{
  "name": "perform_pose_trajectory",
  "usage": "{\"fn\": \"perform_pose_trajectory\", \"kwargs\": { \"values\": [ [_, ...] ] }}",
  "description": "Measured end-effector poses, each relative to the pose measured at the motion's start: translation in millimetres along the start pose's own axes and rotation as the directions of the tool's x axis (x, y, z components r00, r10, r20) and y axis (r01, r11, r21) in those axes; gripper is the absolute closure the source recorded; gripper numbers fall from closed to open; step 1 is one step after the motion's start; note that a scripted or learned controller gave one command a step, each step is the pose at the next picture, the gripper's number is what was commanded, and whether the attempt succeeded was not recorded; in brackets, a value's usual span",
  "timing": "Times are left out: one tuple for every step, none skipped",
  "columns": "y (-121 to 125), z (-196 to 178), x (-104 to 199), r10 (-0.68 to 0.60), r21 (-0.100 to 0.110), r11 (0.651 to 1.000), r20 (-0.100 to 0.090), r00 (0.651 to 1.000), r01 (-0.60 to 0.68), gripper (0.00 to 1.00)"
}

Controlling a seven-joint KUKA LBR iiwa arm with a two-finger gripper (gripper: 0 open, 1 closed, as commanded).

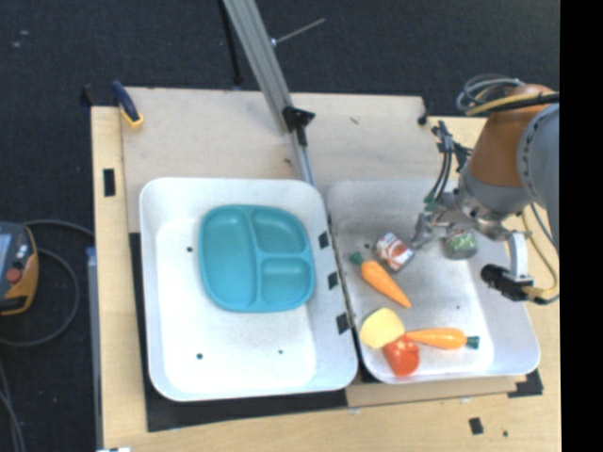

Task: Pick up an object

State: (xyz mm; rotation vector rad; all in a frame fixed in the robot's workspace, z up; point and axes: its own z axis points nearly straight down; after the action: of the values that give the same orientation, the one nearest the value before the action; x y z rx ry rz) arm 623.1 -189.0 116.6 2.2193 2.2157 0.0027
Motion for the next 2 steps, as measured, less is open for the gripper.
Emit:
{"fn": "perform_pose_trajectory", "kwargs": {
  "values": [
    [6, -64, -1, -0.004, -0.002, 1.000, -0.001, 1.000, 0.004, 1.00],
    [7, -118, -3, -0.005, -0.001, 1.000, -0.001, 1.000, 0.005, 1.00]
  ]
}}
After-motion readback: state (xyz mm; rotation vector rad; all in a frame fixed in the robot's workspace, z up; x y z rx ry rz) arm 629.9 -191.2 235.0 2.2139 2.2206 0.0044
